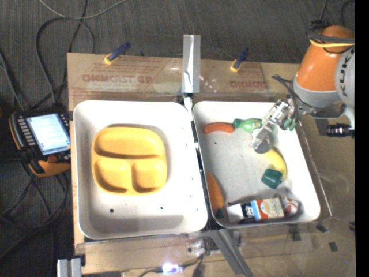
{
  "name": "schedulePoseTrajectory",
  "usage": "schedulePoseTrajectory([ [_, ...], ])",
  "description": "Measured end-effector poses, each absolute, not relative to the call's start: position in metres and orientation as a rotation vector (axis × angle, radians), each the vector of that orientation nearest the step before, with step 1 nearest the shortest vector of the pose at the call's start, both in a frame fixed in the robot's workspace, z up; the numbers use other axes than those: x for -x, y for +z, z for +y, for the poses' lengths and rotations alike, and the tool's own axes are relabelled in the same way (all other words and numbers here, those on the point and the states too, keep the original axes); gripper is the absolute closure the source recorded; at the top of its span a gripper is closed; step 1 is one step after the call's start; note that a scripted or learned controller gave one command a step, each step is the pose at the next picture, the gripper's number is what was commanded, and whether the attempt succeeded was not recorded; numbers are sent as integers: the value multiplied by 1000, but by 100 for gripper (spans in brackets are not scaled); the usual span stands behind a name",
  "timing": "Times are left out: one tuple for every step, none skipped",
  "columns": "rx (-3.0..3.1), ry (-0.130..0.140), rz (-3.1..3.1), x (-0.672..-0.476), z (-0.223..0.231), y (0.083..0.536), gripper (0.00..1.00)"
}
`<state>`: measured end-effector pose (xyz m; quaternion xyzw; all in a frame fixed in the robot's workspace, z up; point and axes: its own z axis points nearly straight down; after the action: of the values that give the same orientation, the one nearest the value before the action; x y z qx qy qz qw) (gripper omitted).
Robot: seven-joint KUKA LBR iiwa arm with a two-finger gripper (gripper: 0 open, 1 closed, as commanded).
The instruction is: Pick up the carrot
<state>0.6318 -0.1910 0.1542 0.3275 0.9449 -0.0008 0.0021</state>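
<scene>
White bins sit side by side: the left bin (83, 212) holds a yellow divided tray (130, 159); the right bin (308, 203) holds the rest. Above it hovers the gripper (263, 139), whether spread or closed I cannot tell. The carrot (214, 191) lies along the right bin's left wall, well apart from the gripper, near a carton (266, 208)

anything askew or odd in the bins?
One thing: an orange piece lies up on the right bin's left wall instead of flat on the floor. The carton lies on its side along the front wall. No spills or damage seen.
</scene>
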Motion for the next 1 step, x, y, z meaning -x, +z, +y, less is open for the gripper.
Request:
schedulePoseTrajectory([
  [-461,-9,3098,-646,-144,105,0],
])
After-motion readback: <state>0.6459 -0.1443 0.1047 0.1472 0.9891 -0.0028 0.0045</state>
